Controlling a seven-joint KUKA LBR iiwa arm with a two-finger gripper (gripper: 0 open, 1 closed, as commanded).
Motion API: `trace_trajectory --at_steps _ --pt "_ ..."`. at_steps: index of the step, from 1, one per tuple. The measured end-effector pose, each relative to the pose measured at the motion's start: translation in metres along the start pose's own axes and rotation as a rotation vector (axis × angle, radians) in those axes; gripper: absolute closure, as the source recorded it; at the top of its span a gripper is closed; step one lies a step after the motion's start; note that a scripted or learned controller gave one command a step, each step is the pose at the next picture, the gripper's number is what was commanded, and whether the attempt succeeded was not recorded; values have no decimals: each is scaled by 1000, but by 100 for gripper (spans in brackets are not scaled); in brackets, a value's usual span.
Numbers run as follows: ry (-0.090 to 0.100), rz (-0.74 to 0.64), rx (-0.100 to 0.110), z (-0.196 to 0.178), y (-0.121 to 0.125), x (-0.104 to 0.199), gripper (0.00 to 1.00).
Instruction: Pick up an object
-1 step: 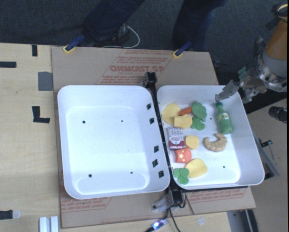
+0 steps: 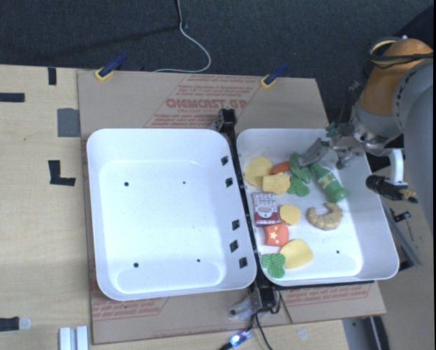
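- Approach step, judged from the pose: gripper [image 2: 321,149] hangs low over the far part of the right bin [image 2: 364,261], above the far end of a green bottle-shaped toy [image 2: 327,181]; nothing is seen lifted.
- Gripper state: cannot be told from this slanted view, since the tips are too small and blurred against the toys.
- Next move, as a judgement: a short descent onto one toy, with the closing line set across its narrow side, then a straight lift clear of the neighbours.
- Risk: the toys lie crowded, so a grasp may nudge or catch a second piece.
- Right bin contents: green bottle-shaped toy at the far right of the cluster; tan croissant-like piece [image 2: 326,216] just near of it; yellow round piece [image 2: 258,170] and red-and-white packet [image 2: 265,209] by the left wall; red piece with a star [image 2: 276,234], yellow lemon-like piece [image 2: 297,253] and green leafy piece [image 2: 274,265] at the near side.
- Left bin [image 2: 160,210]: white floor with a few dark dots.
- Both bins rest on a cardboard sheet [image 2: 203,100] on the tabletop.
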State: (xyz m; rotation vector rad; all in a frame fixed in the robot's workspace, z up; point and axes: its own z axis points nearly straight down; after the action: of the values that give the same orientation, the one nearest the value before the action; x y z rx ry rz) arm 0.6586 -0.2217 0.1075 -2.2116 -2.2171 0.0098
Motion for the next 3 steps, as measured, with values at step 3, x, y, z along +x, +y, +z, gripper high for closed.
trace_trajectory --at_steps 3 --pt "-3 -5 -21 -268 8 68 100"
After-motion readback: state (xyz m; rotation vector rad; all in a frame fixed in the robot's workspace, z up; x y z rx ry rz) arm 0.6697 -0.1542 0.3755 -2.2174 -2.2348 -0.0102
